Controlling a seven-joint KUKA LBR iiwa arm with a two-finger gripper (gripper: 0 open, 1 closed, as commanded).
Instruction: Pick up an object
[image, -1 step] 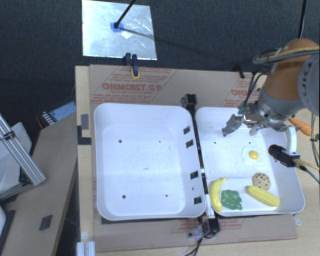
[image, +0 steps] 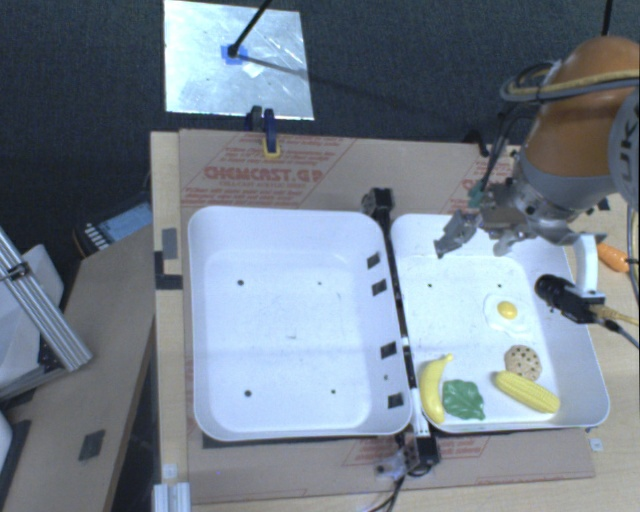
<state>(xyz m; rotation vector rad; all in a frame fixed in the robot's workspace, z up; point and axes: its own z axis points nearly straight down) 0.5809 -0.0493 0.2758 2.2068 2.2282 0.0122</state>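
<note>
The right bin (image: 590, 375) holds a fried egg (image: 505, 311), a round cookie (image: 522, 361), a yellow corn cob (image: 526, 392), a banana (image: 433, 388) and a green leafy piece (image: 463, 399). The toys lie in the bin's front half, with the banana against the divider. My gripper (image: 478, 241) hangs over the back of the right bin, above bare floor, behind and to the left of the egg. Its two fingers are spread apart and nothing sits between them.
The left bin (image: 200, 300) stands beside the right one, with a black hinge strip (image: 392, 310) between them. A shiny foil sheet (image: 238, 58) lies behind the bench. An aluminium rail (image: 40, 310) stands at the far left.
</note>
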